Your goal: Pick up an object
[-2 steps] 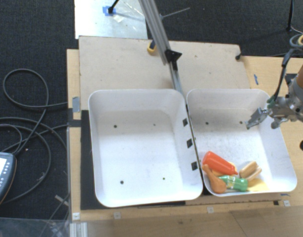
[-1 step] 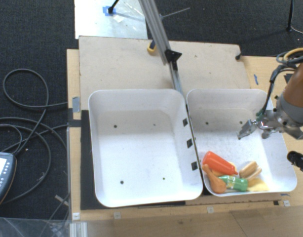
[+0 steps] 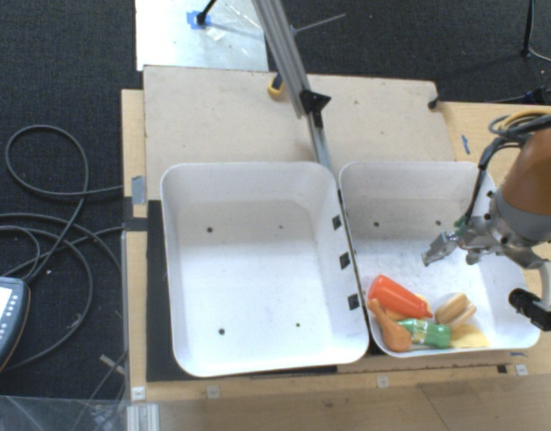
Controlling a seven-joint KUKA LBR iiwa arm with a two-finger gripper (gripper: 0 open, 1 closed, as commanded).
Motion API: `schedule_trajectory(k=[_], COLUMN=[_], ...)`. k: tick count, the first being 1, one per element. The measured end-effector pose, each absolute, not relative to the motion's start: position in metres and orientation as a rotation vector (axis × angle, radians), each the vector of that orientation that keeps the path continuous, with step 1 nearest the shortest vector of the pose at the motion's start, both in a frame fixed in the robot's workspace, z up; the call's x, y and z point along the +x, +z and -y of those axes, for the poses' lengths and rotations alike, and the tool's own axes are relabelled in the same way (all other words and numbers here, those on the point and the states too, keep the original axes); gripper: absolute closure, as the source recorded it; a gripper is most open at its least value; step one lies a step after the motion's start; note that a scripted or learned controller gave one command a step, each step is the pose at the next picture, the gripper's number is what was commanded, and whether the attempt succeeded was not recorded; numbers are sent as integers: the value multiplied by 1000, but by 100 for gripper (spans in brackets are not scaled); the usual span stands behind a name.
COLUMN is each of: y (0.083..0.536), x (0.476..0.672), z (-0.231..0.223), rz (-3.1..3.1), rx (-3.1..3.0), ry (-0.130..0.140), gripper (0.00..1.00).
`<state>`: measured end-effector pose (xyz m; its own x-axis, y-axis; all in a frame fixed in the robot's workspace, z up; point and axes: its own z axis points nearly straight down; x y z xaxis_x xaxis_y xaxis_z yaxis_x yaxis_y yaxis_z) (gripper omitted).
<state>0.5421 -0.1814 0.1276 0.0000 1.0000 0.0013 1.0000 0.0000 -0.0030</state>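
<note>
Camera view shows the gripper hovering in the right bin before any grasp, whether open or shut I cannot tell. Toy foods lie below and just beyond its tip: a red pepper, a bread roll and a green piece. Next, I judge, it must descend onto one; the bins sit on a pale board amid dark carpet with cables.

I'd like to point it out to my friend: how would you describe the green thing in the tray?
Look at the right-hand white bin, then its near corner, where small toys cluster. The green object lies flat between an orange-brown piece and a yellow one, the only green item there.
</note>
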Motion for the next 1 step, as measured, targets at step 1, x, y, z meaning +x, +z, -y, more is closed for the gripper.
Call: schedule_trajectory(k=[1], y=[141], x=[544], z=[182], rz=[2224], rx=[-2223], ry=[-3], gripper=[100])
